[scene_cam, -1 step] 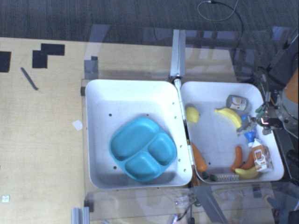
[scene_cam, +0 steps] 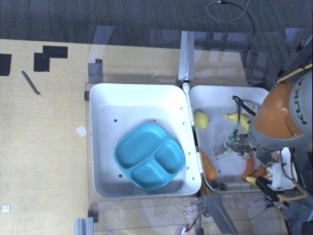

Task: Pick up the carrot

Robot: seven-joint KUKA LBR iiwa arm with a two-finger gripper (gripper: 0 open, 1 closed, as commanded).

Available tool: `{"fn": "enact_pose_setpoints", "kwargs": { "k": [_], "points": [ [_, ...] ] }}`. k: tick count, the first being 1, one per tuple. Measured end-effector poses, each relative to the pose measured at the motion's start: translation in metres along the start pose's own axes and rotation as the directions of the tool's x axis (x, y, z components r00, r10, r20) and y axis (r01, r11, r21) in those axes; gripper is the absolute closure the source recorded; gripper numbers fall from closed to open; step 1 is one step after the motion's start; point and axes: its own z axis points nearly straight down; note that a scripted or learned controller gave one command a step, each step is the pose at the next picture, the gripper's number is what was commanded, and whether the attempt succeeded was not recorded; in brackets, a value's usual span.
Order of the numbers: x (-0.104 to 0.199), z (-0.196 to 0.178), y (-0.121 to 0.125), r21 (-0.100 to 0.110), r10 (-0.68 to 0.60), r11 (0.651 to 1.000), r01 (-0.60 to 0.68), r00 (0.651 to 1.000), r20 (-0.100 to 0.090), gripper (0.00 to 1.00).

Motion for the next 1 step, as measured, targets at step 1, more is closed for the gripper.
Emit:
{"fn": "enact_pose_setpoints", "kwargs": {
  "k": [1],
  "points": [
    [0.0176,0.0001,-0.0065,0.000,-0.082,0.997,0.082,0.997,-0.001,0.00]
  ]
}}
